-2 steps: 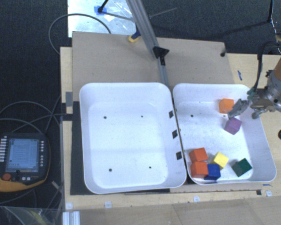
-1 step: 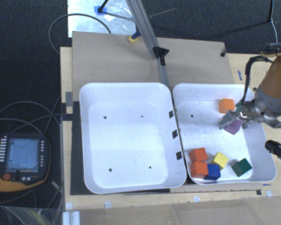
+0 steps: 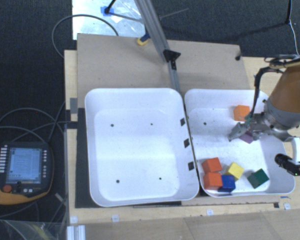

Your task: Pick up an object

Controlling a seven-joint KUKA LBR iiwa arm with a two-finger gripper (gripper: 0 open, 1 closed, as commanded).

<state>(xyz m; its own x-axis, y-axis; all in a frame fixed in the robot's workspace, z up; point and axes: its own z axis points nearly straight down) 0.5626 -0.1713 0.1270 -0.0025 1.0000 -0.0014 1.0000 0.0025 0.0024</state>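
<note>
Writing on the teach pendant (image 3: 22, 171) at the far left is too small for me to read, and I see no other labels. My gripper (image 3: 242, 130) hangs low in the right bin (image 3: 210, 101), its grey metal tip slanting left; I cannot tell how its fingers stand. A purple block (image 3: 247, 138) shows just under it, touching or nearly so, partly covered by my wrist. An orange cube (image 3: 241, 112) sits just beyond, toward the bin's far wall. Along the near wall lie more blocks, all matte and square-edged: two orange cubes (image 3: 212, 171) stacked or pressed together, a blue block (image 3: 228, 182) touching them, a yellow cube (image 3: 235, 170) just beside that, and a dark green cube (image 3: 258, 178) a little to the right. The left bin (image 3: 135, 144) is smooth white plastic with rounded corners and small dark dots on its floor. Both bins rest on a pale wooden desk (image 3: 205, 59), over brown board. A grey metal pole (image 3: 155, 26) slants across the far side, ending at a black clamp (image 3: 171, 55). Black cables (image 3: 270, 29) trail over the dark carpet.
</note>
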